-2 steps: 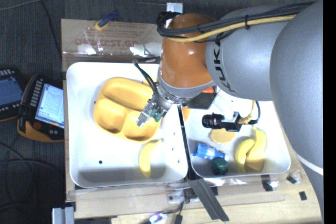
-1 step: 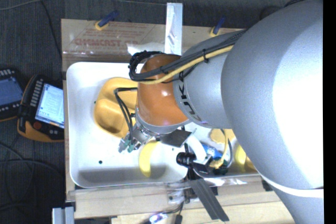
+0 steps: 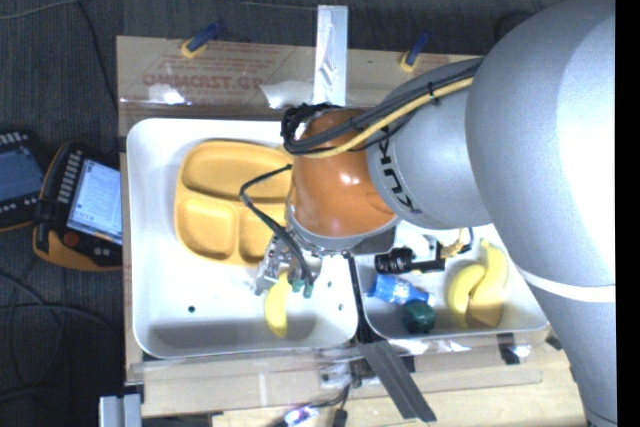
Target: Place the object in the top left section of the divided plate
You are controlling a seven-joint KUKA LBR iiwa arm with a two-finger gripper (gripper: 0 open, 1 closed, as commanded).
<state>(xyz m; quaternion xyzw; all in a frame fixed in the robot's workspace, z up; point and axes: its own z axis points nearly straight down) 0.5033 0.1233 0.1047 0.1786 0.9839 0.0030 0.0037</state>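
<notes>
Not there yet: the gripper [image 3: 283, 275] hangs just above a small yellow object [image 3: 276, 312] near the left bin's [image 3: 150, 215] front edge, can't tell if it's pinching anything, and the divided plate [image 3: 225, 200] has nothing visible in its sections.

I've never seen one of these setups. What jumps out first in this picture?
The big grey arm with its orange band fills the right side, reaching over the two white bins. Its tool hangs above a small yellow object in the left bin, just below an orange-yellow divided plate. The right bin holds bananas, a blue item and a dark green one.
</notes>
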